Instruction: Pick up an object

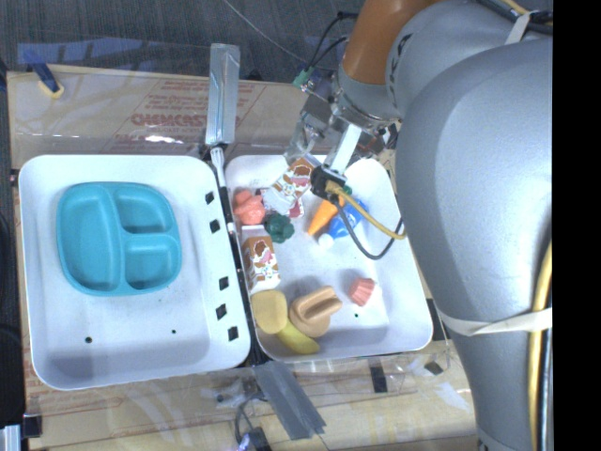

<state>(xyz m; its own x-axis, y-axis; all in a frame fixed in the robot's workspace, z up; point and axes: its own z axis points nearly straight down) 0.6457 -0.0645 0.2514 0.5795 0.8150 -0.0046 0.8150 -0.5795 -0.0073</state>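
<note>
Printed carton is taken as target, lying at the back of the right bin, just under the hand. Whether the hand is clenched or released cannot be told. Carton is judged light, stiff, slick-faced — best gripped across its narrow sides — toy carrot crowding just beside.

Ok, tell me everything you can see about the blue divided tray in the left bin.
The blue divided tray is a light teal rectangle with rounded corners and looks like moulded plastic. Raised ridges split it into three compartments: one long one on the left and two smaller ones on the right. It lies flat, open side up, in the back-left part of the left bin, resting on the bin's floor and apart from its walls. Nothing else touches it, and its compartments look bare.
</note>
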